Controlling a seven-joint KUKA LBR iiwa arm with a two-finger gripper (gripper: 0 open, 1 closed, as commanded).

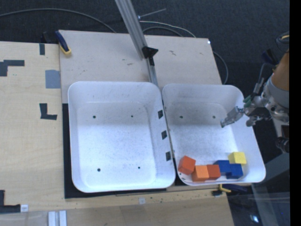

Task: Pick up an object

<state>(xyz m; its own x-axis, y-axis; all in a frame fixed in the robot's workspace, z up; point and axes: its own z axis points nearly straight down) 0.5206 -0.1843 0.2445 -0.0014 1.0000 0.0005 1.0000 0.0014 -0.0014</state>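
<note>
— Hovering over the right bin (207, 92), the gripper (233, 117) sits near that bin's far-right wall, with nothing between its fingers as far as the view shows. Whether they are spread or closed cannot be told from here.

— And the things to pick?

— They all lie well apart from the gripper, toward the camera side of the same bin, huddled along the near wall. An orange block (186, 164) sits furthest left of the gripper; a second orange block (206, 172) is just beside it; a blue block (229, 168) follows; a yellow block (237, 157) rests touching the blue one.

— Which one is nearest?

— The yellow block, by judgement. It lies almost straight toward the camera from the gripper, barely off to one side. The row's long axis runs along the near wall, crosswise to that line of approach.

— So the coming move?

— Likely a travel toward the camera and then a descent. The crowding against the wall and against each other could leave little room for a finger on either side.

— The left bin (113, 91)?

— Far to the gripper's left, not involved.
</note>
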